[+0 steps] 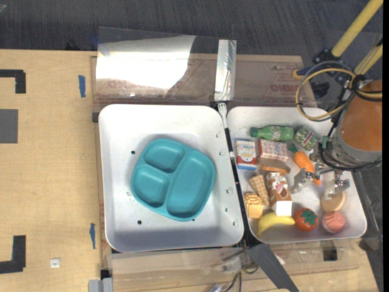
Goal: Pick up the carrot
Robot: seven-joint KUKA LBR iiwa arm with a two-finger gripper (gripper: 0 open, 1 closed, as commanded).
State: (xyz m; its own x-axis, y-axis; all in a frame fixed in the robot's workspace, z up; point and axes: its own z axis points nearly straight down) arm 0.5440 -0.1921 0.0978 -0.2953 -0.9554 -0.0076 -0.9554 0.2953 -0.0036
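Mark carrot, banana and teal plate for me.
carrot (302,160), camera view, middle of its orange body.
banana (275,222), camera view, middle of the yellow curve.
teal plate (173,178), camera view, ridge between its compartments.

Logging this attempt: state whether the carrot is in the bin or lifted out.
In the bin. The carrot lies among the toy food in the right bin, beside the gripper.

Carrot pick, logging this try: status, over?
Gripper low in right bin, nothing seen held. Carrot lies just left of it. Green bottle and boxes crowd close.
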